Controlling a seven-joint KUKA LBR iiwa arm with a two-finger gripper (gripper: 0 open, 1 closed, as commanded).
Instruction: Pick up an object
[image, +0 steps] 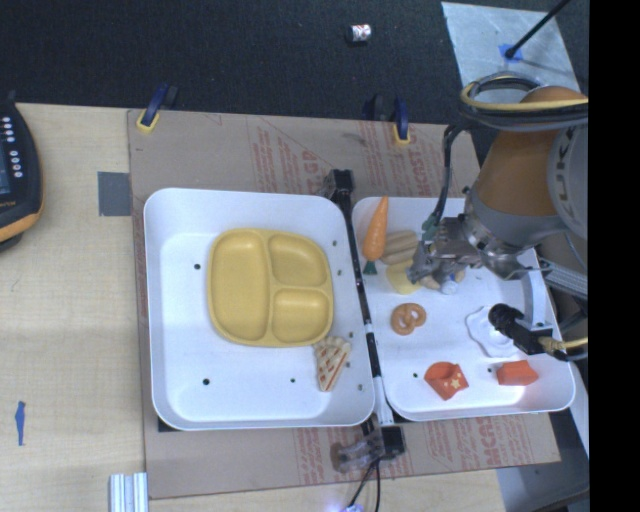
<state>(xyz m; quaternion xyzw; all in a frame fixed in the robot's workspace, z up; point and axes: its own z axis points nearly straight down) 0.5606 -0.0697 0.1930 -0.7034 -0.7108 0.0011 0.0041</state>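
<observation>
White plastic forms two shallow bins side by side on the table (80, 330), which is covered by a brown cardboard sheet (250, 150) held by blue clamps (400, 122) at its far edge. In the left bin (175, 400), a yellow divided plate (270, 287) sits near the centre, and a toast-like sandwich piece (331, 363) lies at about 4 o'clock from it, close to the wall between the bins. The right bin (480, 405) holds an orange carrot (375, 228) at its 11 o'clock corner, a pale bread-like roll (399, 246) just beside it, a yellowish piece (402, 279) below that, a brown pretzel (407, 319) near the middle, a red block with a star (446, 379) at 6 o'clock, an orange-red block (516, 374) at 5 o'clock and a white fried-egg shape (484, 330) toward 3 o'clock. The grey arm with its orange band (520, 165) reaches in from 3 o'clock, and its tool (436, 266) hangs low over the upper middle of the right bin, just beside the roll and the yellowish piece. Whether the tool is wide or narrow cannot be told.
</observation>
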